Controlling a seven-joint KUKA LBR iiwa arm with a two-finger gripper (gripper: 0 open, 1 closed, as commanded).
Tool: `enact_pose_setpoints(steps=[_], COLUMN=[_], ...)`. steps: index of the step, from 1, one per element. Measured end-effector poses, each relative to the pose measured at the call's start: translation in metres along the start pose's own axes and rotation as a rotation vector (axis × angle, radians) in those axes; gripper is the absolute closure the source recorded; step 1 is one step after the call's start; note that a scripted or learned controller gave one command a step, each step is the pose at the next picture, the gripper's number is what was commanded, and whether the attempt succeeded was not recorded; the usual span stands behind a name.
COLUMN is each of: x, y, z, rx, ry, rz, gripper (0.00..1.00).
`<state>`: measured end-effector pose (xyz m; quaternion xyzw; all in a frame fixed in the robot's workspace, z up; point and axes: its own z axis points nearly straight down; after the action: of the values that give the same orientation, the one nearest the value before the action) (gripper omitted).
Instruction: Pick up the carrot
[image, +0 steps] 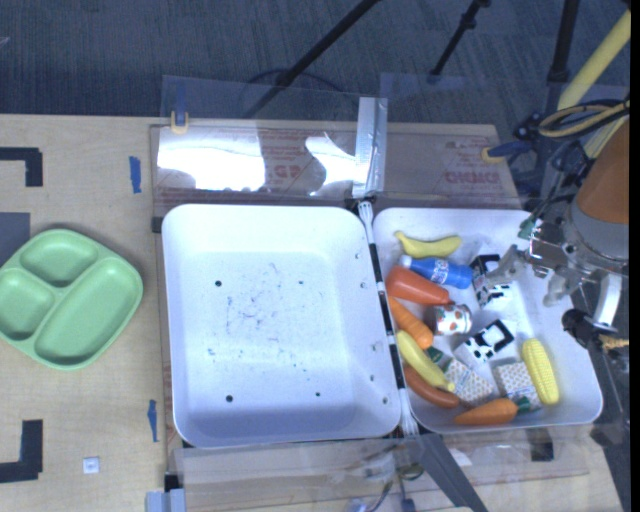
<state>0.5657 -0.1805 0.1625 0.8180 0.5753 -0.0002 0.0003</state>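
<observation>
A carrot (486, 411), orange with a green tip at its right end, lies along the front wall of the right bin (578, 405). Two other orange pieces lie at the bin's left side: a fat red-orange one (418, 287) and a slimmer one (408, 320). My gripper (548, 268) hangs over the right bin's far right part, under the grey wrist with its orange band (607, 190). It is well back and to the right of the carrot, apart from it.
Crowding the right bin are two bananas (430, 243) (420, 361), a blue bottle (442, 271), a corn cob (540, 370), a brown sausage (428, 390) and small boxes. The left bin (270, 320) adjoins it. A green divided plate (65, 297) sits far left.
</observation>
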Motion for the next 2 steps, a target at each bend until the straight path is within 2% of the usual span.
enact_pose_setpoints(steps=[1,2], x=[0.0003,0.0005], y=[0.0005,0.0005], z=[-0.0099,-0.0098], rx=[-0.001,-0.001], ry=[-0.001,0.000], rz=[-0.001,-0.002], gripper=[1.00,0.00])
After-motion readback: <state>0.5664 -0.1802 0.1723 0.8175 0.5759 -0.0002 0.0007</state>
